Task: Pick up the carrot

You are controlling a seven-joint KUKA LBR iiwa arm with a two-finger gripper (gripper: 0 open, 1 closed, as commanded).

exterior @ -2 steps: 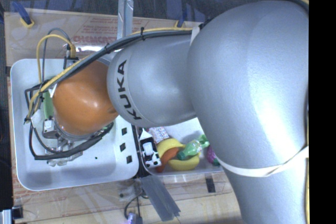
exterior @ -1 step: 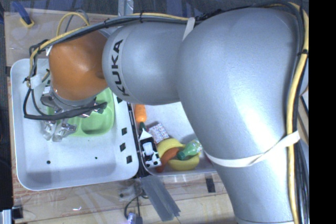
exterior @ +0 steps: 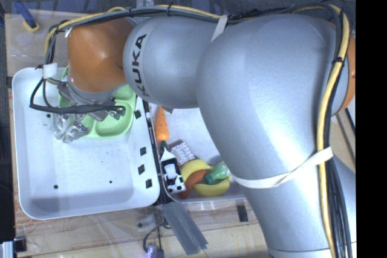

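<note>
The orange carrot lies in the right bin, close to the divider between the bins, its upper end hidden under the arm. My gripper hangs over the left bin, well to the left of the carrot, beside a light green item. Nothing shows between its metal fingers.
The big grey arm covers most of the right bin. Near that bin's front lie a small patterned packet, a yellow banana, a green piece, a red-orange piece and a black-and-white item.
</note>
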